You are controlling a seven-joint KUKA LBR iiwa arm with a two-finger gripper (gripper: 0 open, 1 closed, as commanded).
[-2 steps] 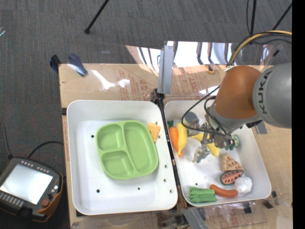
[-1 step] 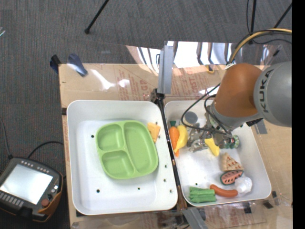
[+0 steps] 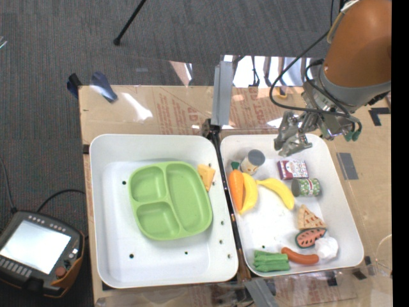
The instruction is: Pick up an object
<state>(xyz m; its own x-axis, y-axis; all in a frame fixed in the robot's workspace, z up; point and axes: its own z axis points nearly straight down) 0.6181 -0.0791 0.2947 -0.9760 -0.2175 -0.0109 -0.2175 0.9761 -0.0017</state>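
Observation:
My gripper (image 3: 292,143) hangs over the back edge of the right bin (image 3: 342,200), open, with nothing between its fingers. Just below it lie a small purple box (image 3: 292,169) and a green can (image 3: 306,187). To its lower left stands a small jar with a grey lid (image 3: 254,162). Further forward in this bin are a carrot (image 3: 236,189), a banana (image 3: 278,190), a toast wedge (image 3: 309,218), a watermelon slice (image 3: 308,237), a sausage (image 3: 299,256) and green beans (image 3: 270,261).
The left bin (image 3: 115,171) holds a green divided plate (image 3: 170,199) and a yellow cheese wedge (image 3: 206,174) by its right wall. A white crumpled item (image 3: 328,248) sits in the right bin's front corner. A tablet pendant (image 3: 38,251) lies off the bench at lower left.

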